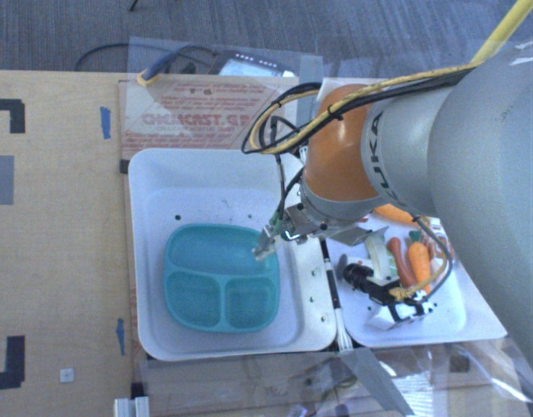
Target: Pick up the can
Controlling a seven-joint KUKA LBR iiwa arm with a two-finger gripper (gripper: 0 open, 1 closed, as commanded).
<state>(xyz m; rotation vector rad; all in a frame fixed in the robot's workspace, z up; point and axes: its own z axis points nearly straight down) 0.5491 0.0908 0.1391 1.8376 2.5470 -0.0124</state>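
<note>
Can position escapes us: we cannot tell where it lies, since the grey arm (457, 137) with its orange band (336, 159) covers much of the shallow white right-hand bin (453, 318); at three o'clock from the gripper (264, 248) we make out orange carrot-shaped pieces (418, 261) and small white items (388, 315) too blurred to name; the gripper hangs over the two o'clock corner of the teal three-compartment plastic tray (221, 278), which lies in the shallow white left-hand bin (196, 185); whether the gripper is spread or closed we cannot tell.
</note>
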